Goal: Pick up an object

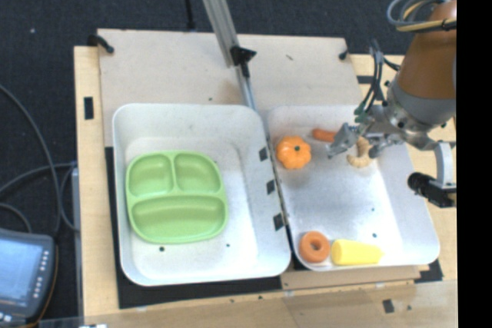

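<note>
The left bin holds a green tray, out of the arm's way. In the right bin lie a pumpkin, a donut and a yellow piece. The gripper hovers over a beige item, likely the target; whether its jaws are open, I cannot tell.

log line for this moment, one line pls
arm: over right bin far side | gripper: above beige item, grip unconfirmed | nearby: small pumpkin | left bin: green divided plate
</note>
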{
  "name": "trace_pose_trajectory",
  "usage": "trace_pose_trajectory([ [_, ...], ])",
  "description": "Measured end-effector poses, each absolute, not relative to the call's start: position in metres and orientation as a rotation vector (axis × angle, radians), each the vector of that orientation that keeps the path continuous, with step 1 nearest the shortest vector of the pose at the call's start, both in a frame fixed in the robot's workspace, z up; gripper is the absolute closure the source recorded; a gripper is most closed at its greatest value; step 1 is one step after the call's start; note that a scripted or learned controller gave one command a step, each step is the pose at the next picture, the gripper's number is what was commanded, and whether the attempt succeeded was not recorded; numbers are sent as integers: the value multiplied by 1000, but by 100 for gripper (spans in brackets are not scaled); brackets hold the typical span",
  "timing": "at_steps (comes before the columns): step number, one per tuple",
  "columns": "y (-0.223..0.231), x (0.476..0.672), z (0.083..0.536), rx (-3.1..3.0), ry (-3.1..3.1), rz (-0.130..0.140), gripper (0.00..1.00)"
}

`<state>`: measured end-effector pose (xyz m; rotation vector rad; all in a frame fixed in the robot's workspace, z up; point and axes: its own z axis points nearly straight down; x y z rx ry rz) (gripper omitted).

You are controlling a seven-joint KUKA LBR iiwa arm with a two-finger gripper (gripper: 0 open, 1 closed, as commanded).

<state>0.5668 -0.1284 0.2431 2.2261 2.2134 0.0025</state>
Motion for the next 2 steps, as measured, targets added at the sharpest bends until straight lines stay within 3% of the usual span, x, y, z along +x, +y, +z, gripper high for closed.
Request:
trace_pose_trajectory([
  [1, -178, 576, 255, 2221, 2215, 0, 0],
  [2, -218, 515, 99, 2225, 2216, -3, 0],
])
